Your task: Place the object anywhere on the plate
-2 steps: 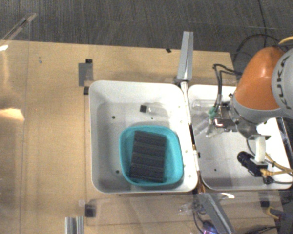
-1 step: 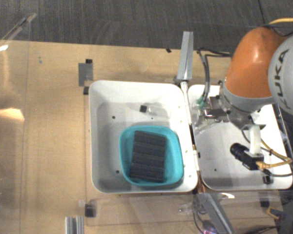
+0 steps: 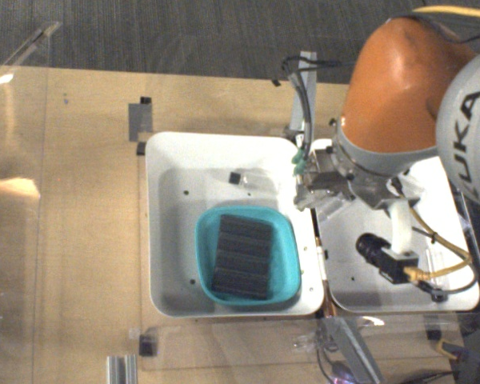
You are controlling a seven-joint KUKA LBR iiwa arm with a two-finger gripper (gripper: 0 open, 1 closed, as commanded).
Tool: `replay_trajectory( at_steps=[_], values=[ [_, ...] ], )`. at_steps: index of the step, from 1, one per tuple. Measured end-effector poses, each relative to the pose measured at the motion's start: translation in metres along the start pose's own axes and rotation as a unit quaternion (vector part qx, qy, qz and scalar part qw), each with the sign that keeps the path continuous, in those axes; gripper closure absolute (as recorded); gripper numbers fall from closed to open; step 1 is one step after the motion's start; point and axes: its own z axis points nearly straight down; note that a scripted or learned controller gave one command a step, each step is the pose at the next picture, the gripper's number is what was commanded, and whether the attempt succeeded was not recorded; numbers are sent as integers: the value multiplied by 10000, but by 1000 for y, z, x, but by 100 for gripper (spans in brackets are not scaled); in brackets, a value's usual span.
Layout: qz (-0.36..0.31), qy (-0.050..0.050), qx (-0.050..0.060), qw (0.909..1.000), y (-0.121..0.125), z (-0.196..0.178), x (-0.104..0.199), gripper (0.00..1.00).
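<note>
Bench front edge: I see a small dark bracket (image 3: 146, 344) just below the left bin's near corner, with a ribbed metal piece (image 3: 122, 368) beside it at the frame's bottom.
Right bin (image 3: 456, 294): the white floor shows at its near right corner. A black cylindrical fitting (image 3: 378, 254) with yellowish hoses hangs over it, and the arm covers most of the rest.
Left bin (image 3: 156, 214): white and shallow, touching the right bin along its right wall.
Plate (image 3: 204, 238): a teal dish with rounded corners, lying flat in the near half of the left bin and closer to its right wall.
Object (image 3: 242, 256): a dark, ribbed rectangular block lying flat on the plate, inside the rim and tilted a little from the bin's sides. From here it looks fully supported by the plate.
Small dark piece (image 3: 234, 178): on the left bin's floor beyond the plate, apart from it, next to something clear that I cannot make out.
Gripper (image 3: 308, 190): it sits over the wall between the two bins, beyond the plate's far right corner and clear of the object. I cannot tell whether it is open or closed, because the wrist hides its tip.
Arm (image 3: 392, 86): the orange band and grey casing fill the upper right.
Far side: another dark bracket (image 3: 142, 118) stands on the wooden bench (image 3: 72, 238) beyond the left bin, then grey carpet (image 3: 184, 14).
</note>
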Motion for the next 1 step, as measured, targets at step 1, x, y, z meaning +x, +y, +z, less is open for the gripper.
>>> replay_trajectory(
  at_steps=[1],
  values=[
    [614, -11, -6, 9981, -3, -24, -35, 100]
  ],
)
